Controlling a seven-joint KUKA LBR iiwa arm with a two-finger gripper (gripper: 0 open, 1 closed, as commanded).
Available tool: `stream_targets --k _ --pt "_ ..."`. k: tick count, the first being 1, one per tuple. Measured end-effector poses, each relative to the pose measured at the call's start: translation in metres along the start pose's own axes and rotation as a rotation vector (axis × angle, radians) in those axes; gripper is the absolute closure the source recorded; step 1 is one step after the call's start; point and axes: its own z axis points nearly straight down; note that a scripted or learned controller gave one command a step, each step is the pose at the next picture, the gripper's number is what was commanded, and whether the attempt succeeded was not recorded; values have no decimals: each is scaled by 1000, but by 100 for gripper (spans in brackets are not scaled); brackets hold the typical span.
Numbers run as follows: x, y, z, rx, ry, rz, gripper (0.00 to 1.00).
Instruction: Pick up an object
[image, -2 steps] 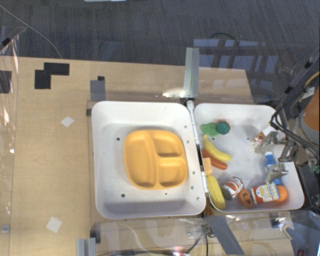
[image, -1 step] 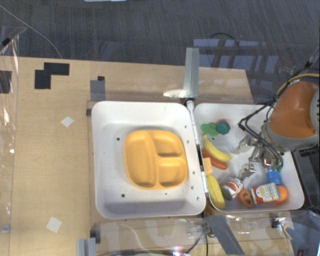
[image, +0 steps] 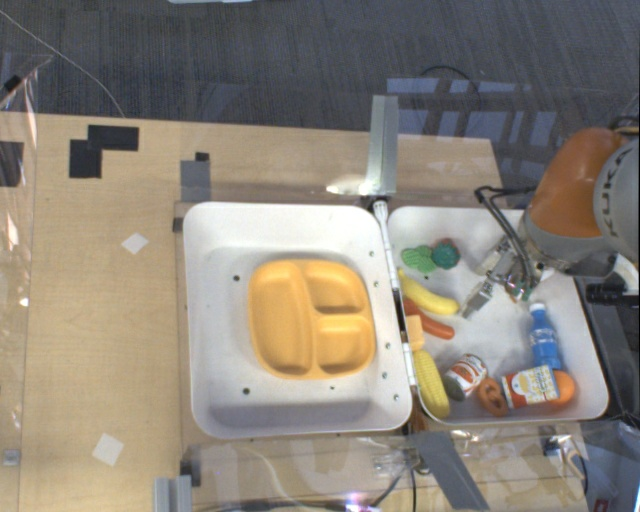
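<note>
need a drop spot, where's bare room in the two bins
Left bin: bare floor all round the yellow tray. Right bin: crowded along the divider and front; one bare patch mid-floor between carrot, can and blue bottle, below the pincer.

I can read no text anywhere. The orange bottle (image: 537, 386) in my right bin (image: 597, 395) wears a pale label with colored marks, too small to make out. The can (image: 465, 376) beside it has a white-and-red label, also illegible. The blue bottle (image: 543, 338) shows nothing readable.
</note>
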Motion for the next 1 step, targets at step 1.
stream_targets --k 1 --pt "-13 64 1 -1 3 22 0"
